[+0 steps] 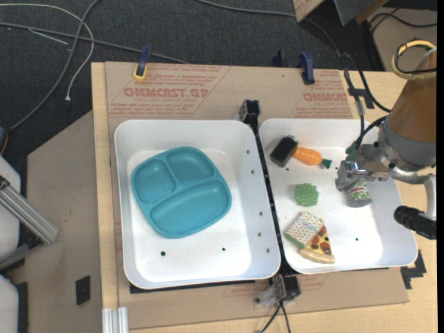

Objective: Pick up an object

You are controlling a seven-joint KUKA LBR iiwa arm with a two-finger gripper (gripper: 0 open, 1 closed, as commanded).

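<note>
I am looking down on a bench with two white bins side by side. The left bin is taking up the middle of the frame, and a teal divided plate is lying flat in it, toward its left half.

The right bin is sitting at centre right. Near its upper left, a black block is lying tilted, just beside an orange carrot whose green tip is pointing right. Below them, a small green bumpy ball is resting alone. Lower still, a toy pizza slice is lying near the bin's front wall.

The arm is reaching in from the right edge, its orange band showing at the upper right. The gripper is hanging low over the right half of the right bin. A small grey-green object is sitting directly at the fingertips, touching or overlapping them from this angle. I cannot tell how far apart the jaws are standing, nor whether they are actually closing on that object; the metal parts are blurring together there.
</note>
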